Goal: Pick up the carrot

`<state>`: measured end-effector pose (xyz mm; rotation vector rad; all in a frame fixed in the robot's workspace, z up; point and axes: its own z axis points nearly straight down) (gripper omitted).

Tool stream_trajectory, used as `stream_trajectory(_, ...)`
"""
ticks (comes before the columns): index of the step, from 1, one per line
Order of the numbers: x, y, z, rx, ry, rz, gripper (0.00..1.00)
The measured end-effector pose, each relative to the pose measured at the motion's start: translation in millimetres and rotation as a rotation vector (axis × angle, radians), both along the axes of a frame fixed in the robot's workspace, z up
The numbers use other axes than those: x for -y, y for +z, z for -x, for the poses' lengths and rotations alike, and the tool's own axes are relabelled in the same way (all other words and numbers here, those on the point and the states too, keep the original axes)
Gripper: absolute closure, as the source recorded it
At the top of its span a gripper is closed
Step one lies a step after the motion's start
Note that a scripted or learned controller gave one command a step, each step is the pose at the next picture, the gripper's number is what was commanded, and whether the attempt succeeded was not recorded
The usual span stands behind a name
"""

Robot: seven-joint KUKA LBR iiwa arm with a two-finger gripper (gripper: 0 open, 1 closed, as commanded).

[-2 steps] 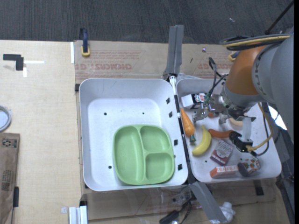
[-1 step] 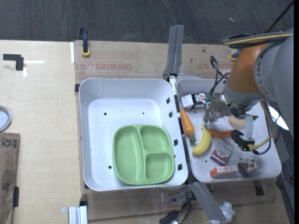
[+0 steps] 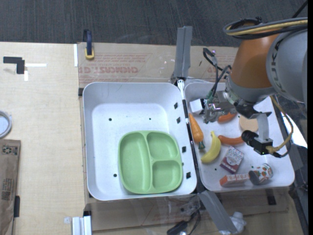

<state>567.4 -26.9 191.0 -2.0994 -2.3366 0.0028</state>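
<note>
Carrot (image 3: 196, 129): lies along the left wall of the right bin (image 3: 288, 180), tip toward the bin's near edge, leafy end pointing down beside the banana (image 3: 212, 149).
Gripper (image 3: 212, 112): hangs over the far left part of the right bin, just beyond the carrot's thick end; whether it is spread or closed cannot be told.
Neighbours: orange pieces (image 3: 230, 140) near the bin's middle could be mistaken for the target.
Advice: descend on the carrot's mid-body, closing across its width, keeping clear of the wall.
</note>
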Motion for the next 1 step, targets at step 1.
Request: stream_trajectory(1,-79.1,-0.5,53.4,-0.003,-0.003,0.0,1.0)
